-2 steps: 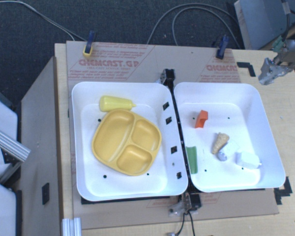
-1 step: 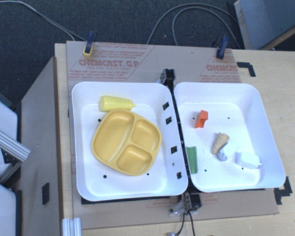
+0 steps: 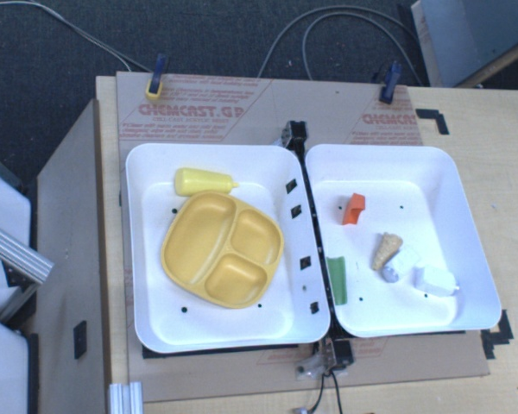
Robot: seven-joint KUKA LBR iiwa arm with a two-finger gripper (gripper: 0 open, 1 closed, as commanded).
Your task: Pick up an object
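Camera view: left bin (image 3: 147, 231) is mostly filled by the yellow divided plate (image 3: 223, 248), with a yellow bottle (image 3: 204, 180) just above it near the back wall. Right bin (image 3: 466, 222) is roomier: orange block (image 3: 354, 209) sits apart mid-bin, green bar (image 3: 337, 280) hugs the left wall, cone (image 3: 386, 250) lies beside a pale white piece (image 3: 436, 280), hard to make out. Claw state: can't tell.

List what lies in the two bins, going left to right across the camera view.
Yellow divided tray → green block → orange block → tan cone → white object. The yellow bottle sits above the tray, overlapping its span, so I leave it out.
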